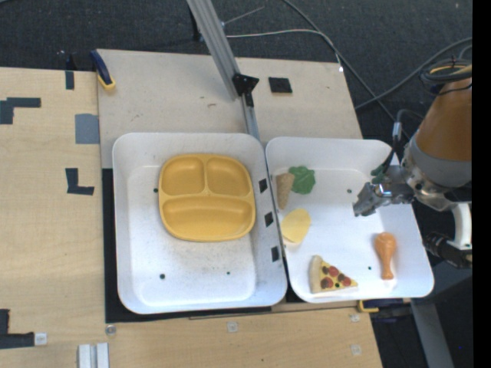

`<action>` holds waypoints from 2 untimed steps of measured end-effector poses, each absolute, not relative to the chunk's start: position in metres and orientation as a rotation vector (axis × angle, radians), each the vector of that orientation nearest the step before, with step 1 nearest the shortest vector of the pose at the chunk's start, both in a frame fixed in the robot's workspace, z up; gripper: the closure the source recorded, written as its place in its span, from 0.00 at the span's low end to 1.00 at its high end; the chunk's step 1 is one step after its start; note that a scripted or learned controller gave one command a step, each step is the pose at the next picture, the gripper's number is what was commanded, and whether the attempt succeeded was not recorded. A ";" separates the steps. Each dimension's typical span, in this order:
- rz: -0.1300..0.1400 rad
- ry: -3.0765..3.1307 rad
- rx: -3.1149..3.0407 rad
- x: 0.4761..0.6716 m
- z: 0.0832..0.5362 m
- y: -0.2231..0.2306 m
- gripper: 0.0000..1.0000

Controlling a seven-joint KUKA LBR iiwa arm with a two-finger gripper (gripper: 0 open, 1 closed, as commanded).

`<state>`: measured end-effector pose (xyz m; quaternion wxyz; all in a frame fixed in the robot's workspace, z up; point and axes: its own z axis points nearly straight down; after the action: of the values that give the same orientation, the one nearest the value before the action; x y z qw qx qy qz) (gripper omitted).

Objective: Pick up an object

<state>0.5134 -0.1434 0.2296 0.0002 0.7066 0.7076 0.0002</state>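
Note:
My gripper (367,202) hangs over the right side of the right bin (337,150), coming in from the right under the orange band of the arm. Below it and to the right lies an orange toy drumstick (386,253). A pizza slice (330,276) lies near the bin's front edge. A yellow wedge (296,225), a tan cone (284,188) and a green broccoli piece (303,179) lie along the bin's left side. I see nothing between the fingers, and the dark fingertips are too small to judge.
The left bin (138,274) holds a yellow divided plate (206,196). A metal bar (219,41) slants down from the top to the gap between the bins. Cables trail across the dark floor at the upper right.

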 end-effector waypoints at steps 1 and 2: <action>-0.001 2.229 2.218 0.512 0.227 -0.098 1.00; 0.002 2.231 2.214 0.518 0.236 -0.045 1.00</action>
<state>0.5183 -0.0446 0.2363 -0.0008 0.7044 0.7098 0.0005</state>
